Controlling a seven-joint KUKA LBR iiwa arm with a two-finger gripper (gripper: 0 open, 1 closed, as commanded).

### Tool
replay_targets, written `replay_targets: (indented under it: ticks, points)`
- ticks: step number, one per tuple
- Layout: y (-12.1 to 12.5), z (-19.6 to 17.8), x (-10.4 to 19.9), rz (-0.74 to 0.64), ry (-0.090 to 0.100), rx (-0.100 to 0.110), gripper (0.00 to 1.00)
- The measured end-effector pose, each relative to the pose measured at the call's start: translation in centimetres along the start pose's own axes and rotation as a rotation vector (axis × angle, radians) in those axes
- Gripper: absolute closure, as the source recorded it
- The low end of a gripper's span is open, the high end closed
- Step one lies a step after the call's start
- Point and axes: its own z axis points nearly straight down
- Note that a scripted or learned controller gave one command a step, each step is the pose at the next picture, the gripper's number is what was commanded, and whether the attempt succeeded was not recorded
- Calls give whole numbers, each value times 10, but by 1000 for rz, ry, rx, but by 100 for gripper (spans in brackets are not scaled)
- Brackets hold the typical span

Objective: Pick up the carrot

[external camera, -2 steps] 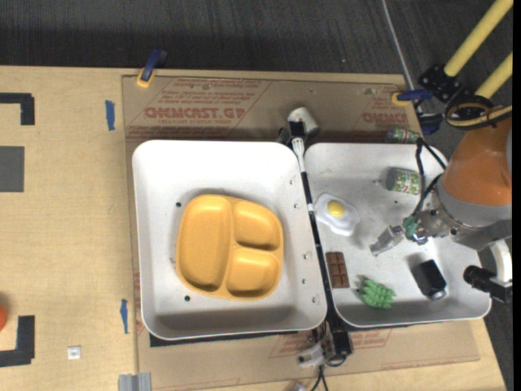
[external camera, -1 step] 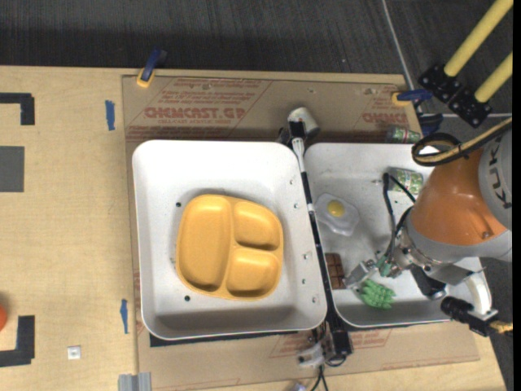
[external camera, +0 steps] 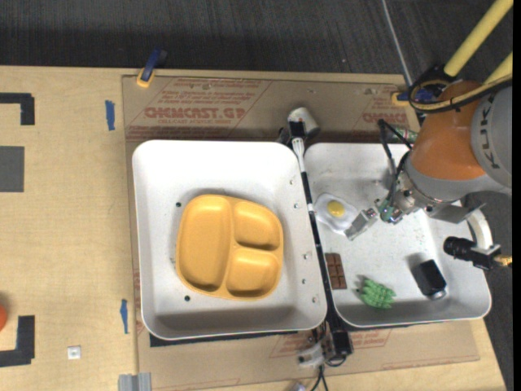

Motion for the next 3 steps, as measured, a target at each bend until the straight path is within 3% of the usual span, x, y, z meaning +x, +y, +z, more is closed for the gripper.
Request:
replay_targets:
  ticks: [1, 2, 3]
  points:
    - [1, -10, 0, 0, -3, -3, 100]
    - [12, -132, -7, -256, -4, -3, 100]
    - [-13, -65, 67, -27, 1, 1, 100]
